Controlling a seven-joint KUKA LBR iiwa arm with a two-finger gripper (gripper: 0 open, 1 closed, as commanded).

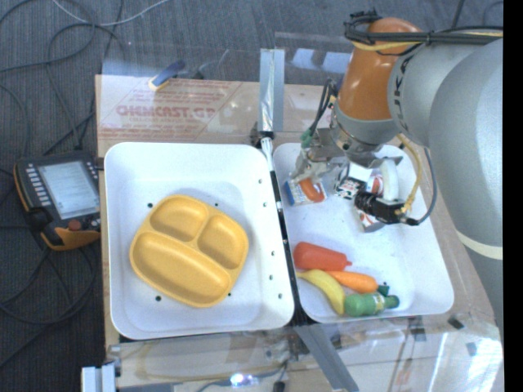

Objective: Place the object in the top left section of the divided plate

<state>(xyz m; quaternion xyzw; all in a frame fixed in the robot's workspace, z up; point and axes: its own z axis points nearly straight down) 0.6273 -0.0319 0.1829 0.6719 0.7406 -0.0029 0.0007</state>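
The table (163, 109) carries two shallow white bins side by side, touching along their inner edges; the left bin (131, 166) sits beside the right bin (425, 288). A small blue object (167, 73) lies near the table's far edge.

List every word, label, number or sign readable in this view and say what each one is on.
"CHEMCAST GP": faded red print on the brown sheet behind the left bin; letters are faint, so this reading is uncertain.
Handheld pendant left of the bins: its screen shows lines of text, too small to read.
Small packet under the gripper in the right bin: orange and blue printing, too blurred to read.
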